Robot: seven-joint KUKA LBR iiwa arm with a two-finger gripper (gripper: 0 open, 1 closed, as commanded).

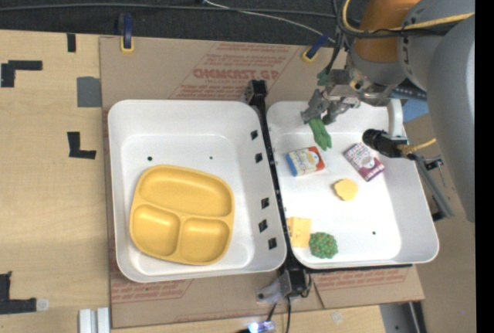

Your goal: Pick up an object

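The green broccoli [323,245] lies nearest, while the pincer [323,113] clasps a green item [320,134] by its tip, so it may slip.

The grey arm [455,53] with its orange band is cut off by the right and top edges. The metal end effector [330,109] is seen from above; whether the green elongated object [320,134] below it is gripped or merely overlapped cannot be told. The upper end of that object is hidden under the end effector. The print on the small blue-and-white packet [306,161] and the purple-and-white packet [363,161] is too small to be read. The red lettering on the brown cardboard sheet [177,69] is partly covered by the two white bins [123,123]. The wooden bench [38,185] is cropped at the left and bottom edges.
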